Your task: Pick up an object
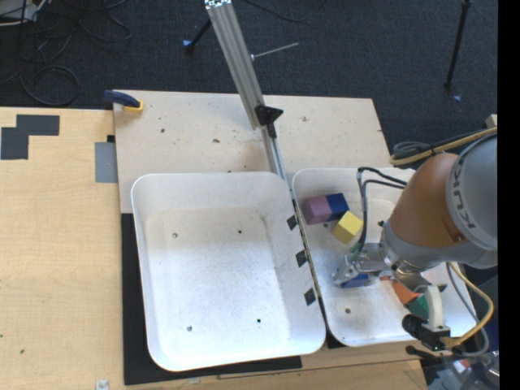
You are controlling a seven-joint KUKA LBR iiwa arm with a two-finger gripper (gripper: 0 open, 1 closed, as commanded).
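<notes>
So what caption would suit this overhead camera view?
Grey arm's gripper reaches into the right bin near purple, yellow and blue blocks.

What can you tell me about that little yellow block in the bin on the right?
The yellow block is a small cube, matte and solid-looking, lying tilted on the floor of the right bin in its upper half. It lies just below a purple block and a blue block, close to or touching them. The claw is lower down, apart from it.

A robotics lab: floor cables [49, 80], tripod legs [459, 47], calibration marker [218, 1].
</notes>
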